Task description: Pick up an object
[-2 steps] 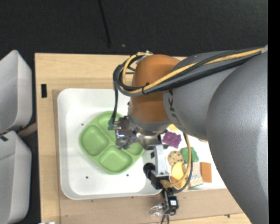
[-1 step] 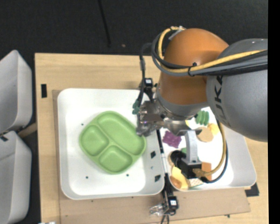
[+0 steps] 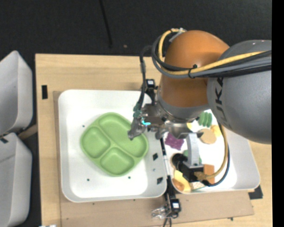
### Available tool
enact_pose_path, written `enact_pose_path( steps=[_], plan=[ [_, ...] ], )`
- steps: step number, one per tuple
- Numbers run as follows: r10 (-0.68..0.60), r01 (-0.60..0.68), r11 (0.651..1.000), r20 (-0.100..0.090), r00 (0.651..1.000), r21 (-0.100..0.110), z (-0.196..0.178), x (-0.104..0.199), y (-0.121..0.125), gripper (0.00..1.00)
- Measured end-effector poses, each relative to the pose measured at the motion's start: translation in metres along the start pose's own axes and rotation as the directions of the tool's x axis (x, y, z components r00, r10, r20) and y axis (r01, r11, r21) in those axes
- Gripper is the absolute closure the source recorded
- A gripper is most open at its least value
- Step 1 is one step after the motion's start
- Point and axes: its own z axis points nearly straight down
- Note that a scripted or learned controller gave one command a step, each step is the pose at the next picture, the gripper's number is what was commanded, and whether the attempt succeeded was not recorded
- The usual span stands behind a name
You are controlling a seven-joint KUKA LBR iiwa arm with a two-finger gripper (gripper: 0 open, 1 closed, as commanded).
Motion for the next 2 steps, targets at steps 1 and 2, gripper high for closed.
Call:
enact_pose_path(
  steps=[1, 2],
  plan=[
    [-0.003, 0.003, 1.000, 0.000, 1.000, -0.001, -0.011, -0.001, 0.001, 1.00],
    [0.007, -0.007, 1.000, 0.002, 1.000, 0.007, 0.070, -0.074, -0.001, 1.00]
  ],
)
